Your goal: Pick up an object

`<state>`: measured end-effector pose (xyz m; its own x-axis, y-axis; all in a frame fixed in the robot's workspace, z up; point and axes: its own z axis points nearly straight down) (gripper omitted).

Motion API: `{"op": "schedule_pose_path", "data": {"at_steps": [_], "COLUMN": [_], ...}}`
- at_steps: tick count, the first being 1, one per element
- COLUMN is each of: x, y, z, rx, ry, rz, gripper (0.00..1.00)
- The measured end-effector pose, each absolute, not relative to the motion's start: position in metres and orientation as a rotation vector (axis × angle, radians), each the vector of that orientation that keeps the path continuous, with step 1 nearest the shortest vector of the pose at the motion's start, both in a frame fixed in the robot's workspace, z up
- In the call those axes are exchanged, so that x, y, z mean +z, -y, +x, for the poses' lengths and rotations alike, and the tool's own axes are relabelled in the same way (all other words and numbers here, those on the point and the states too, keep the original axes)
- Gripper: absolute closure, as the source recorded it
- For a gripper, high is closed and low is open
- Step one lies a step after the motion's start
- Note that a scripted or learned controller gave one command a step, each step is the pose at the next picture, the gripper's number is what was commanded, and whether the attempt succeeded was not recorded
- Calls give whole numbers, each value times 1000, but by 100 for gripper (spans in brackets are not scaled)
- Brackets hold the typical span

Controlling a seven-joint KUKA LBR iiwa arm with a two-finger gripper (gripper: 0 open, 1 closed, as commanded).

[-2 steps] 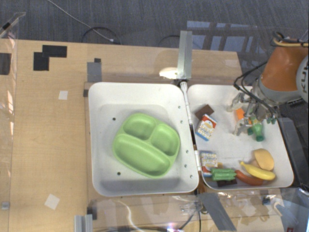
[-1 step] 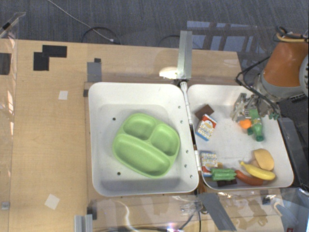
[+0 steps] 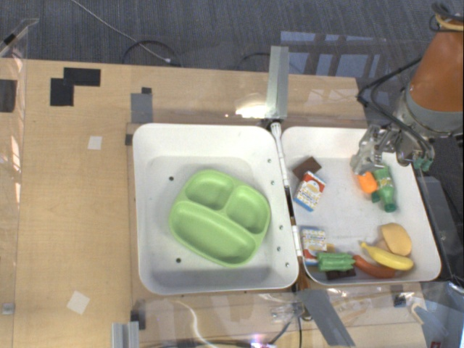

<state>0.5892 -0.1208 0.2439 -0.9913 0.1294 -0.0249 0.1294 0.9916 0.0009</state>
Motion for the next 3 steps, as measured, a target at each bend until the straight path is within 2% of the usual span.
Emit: {"op": "schedule_pose_path", "data": {"at_steps": [1, 2, 3], "x": [133, 260, 332], "y": [96, 113, 52], "z": [612, 665, 654], "rx": [1, -15, -5], "ry": [-2979, -2879, -2975], "rz": [-977, -1208, -952], "gripper": [100, 100, 100]}}
